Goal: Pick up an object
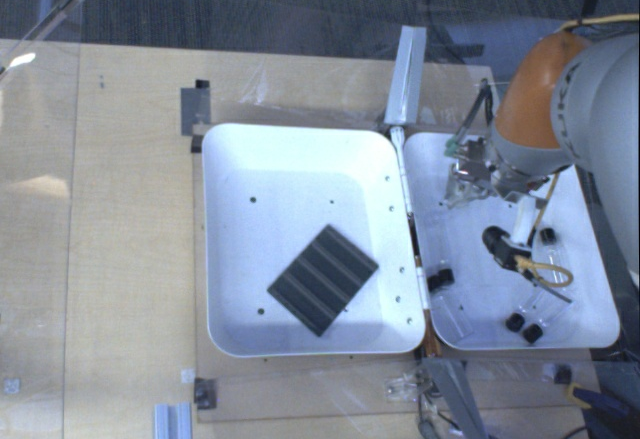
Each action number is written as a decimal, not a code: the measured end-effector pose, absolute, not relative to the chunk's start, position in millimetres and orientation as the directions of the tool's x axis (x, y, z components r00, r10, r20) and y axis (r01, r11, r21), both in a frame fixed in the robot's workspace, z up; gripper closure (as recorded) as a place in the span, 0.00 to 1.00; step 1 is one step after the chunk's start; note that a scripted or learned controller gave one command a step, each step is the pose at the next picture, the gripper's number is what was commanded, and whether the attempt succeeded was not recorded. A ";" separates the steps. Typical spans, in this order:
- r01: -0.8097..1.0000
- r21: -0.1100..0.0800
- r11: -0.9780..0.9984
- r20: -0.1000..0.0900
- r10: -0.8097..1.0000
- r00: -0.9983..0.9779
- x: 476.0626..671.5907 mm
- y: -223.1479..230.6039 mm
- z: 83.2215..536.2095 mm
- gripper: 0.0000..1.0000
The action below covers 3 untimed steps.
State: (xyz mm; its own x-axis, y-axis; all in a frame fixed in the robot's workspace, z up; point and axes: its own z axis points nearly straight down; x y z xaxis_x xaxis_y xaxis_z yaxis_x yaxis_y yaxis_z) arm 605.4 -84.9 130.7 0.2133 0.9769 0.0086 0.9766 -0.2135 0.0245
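The approach step is judged to be in hand: the gripper (pixel 468 177) is set over the far part of the right bin (pixel 590 307), and whether it is apart or together cannot be told. Nothing is seen held. A black piece (pixel 439 279) lies close to the dividing wall, where room is tight. A ribbed pad (pixel 323 279) lies in the left bin (pixel 240 227) with open floor around it. A descent clear of that wall is called for next.

The left shallow white plastic bin (pixel 290 177) and the right shallow white plastic bin (pixel 592 299) look smooth with a soft sheen, and the pale wood-grain bench (pixel 110 257) under them shows faint glare toward its left edge. Near the left bin's front edge, the dark grey rectangular slab (pixel 323 279) is matt and ribbed with parallel grooves. The arm's orange band (pixel 530 97) is glossy.
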 end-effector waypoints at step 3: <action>0.993 0.010 0.115 -0.003 0.993 -0.115 671.4 -121.5 103.5 1.00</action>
